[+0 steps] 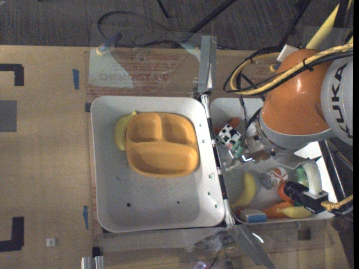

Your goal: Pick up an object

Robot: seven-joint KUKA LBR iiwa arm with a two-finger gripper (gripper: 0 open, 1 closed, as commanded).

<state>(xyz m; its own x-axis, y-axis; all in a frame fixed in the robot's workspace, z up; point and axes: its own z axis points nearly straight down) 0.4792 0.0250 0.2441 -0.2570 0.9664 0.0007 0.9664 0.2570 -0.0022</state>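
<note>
Orange tray (162,143) sits left of my claw (245,152), which hovers over clutter; I can't tell its grip state.

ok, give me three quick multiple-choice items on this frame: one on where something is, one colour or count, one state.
1. Where is the divided tray?
A. In the left bin
B. In the right bin
C. On the bare bench

2. What colour is that tray?
A. Blue
B. Orange-yellow
C. Green

3. How does the banana in the right bin lie?
A. Inside the tray
B. Loose on the bin floor
C. On the bench outside the bins

Answers:
1 A, it sits inside the left bin.
2 B, the whole tray is orange-yellow.
3 B, it lies on the white floor, apart from the gripper.
</note>
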